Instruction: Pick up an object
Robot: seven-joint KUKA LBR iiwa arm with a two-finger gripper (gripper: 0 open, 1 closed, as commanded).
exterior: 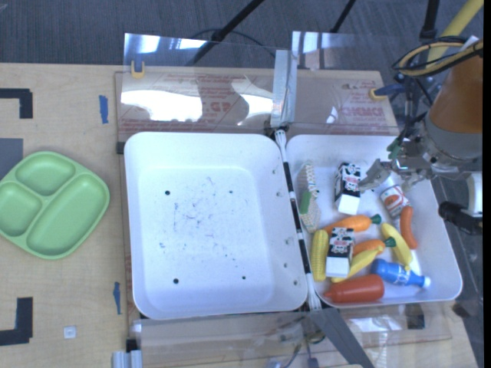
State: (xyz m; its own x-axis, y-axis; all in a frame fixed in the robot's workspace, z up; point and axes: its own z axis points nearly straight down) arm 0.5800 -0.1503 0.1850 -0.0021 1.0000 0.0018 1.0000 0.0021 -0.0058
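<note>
The right bin (449, 271) holds a heap of toy foods. My gripper (394, 172) hangs over its upper right part, open, its grey fingers (376, 175) spread and nothing between them. Just below it lies a small red and white can (393, 199). To the left stands a cow-patterned carton (349, 186); a second carton (339, 251) lies lower down. Around them are an orange carrot (353, 223), a yellow corn cob (320, 255), a banana (395, 244), a red-orange chili (407, 227), a blue bottle (400, 273) and a red sausage shape (354, 288).
The left bin (146, 159) has only faint blue scribbles on its floor. A green divided plate (50, 203) lies on the wooden bench at far left. Clear panels (199, 94) stand behind both bins. Cables and the arm (460, 113) crowd the right side.
</note>
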